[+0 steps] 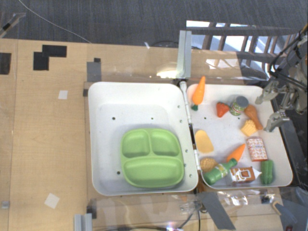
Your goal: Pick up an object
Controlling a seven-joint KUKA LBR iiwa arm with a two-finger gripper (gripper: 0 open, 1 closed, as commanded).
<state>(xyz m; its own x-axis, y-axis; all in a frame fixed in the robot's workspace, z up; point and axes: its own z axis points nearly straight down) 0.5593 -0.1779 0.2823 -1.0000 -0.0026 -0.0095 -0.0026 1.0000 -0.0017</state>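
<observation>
The right bin (226, 129) holds several toy foods: a carrot (198, 90) leaning on the divider, a red piece (222, 109), a tin can (238, 105), an orange-brown piece (253, 115), a yellow cracker (249, 127), a pale yellow slice (204, 141), a small carrot (236, 152), a red-and-white box (257, 148), a green bottle (219, 172), a brown carton (243, 175) and a green pepper (267, 171). My gripper (269, 108) hangs over the bin's right rim, open, with nothing between its fingers. It is just right of the orange-brown piece.
The left bin (110, 109) holds a green divided plate (153, 157) toward its front. A metal frame (231, 37) stands behind the right bin. Bare wooden bench (43, 143) extends to the left.
</observation>
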